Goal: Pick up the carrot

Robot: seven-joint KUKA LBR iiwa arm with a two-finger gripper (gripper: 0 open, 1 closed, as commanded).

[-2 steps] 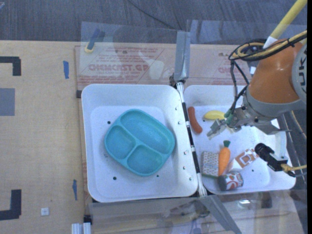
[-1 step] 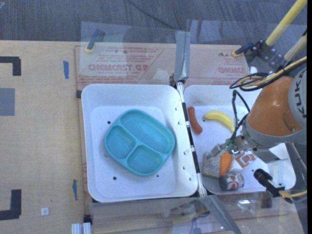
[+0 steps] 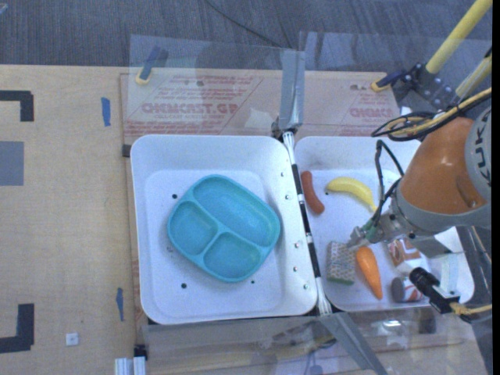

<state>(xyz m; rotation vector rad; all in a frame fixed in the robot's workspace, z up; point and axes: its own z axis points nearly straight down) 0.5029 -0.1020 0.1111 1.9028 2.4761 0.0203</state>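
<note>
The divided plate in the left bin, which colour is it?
The divided plate is light blue, seen in the camera view.

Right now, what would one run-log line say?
gripper: above carrot's top end | carrot: lying in right bin | not lifted

A light wooden bench top (image 3: 62, 233) is seen across the left and middle, marked with black angled tape pieces (image 3: 19, 104) and short blue tape strips (image 3: 105, 112). Grey carpeted floor (image 3: 156, 10) is seen along the top. A sheet of brown cardboard with red printing (image 3: 195, 104) is laid behind the bins, under clear plastic panels. Even, soft light is cast throughout.
</note>
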